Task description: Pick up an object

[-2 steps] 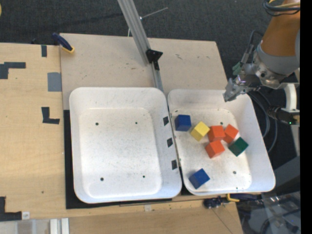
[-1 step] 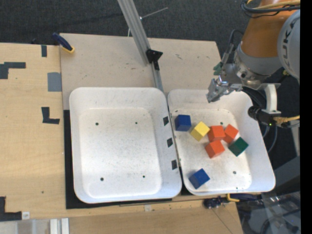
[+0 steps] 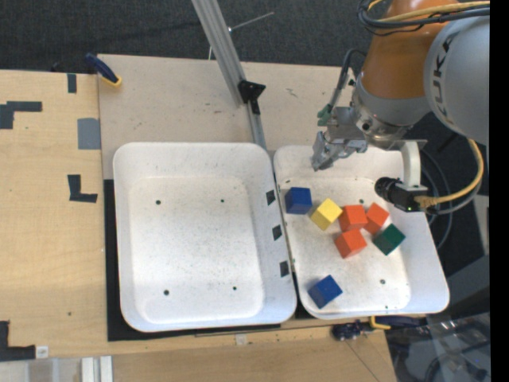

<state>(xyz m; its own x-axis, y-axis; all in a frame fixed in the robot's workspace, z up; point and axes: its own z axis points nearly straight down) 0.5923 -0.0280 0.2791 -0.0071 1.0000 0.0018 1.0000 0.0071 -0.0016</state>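
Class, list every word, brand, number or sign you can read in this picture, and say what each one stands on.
"KU": large dark letters on the grey arm, cut off at the picture's right edge, so the rest of the word cannot be read.
The blocks, both white bins and the wooden bench carry no readable text.

White bins [image 3: 191, 153] hold blue [image 3: 299, 200], yellow [image 3: 326, 213], orange [image 3: 350, 243] and green [image 3: 389, 239] blocks.

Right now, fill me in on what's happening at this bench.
The grey arm's gripper hangs over the far end of the right bin, with nothing seen between its fingers. Below it lie two blue blocks, a yellow block, three orange blocks and a green block, all loose. The left bin sits alongside.
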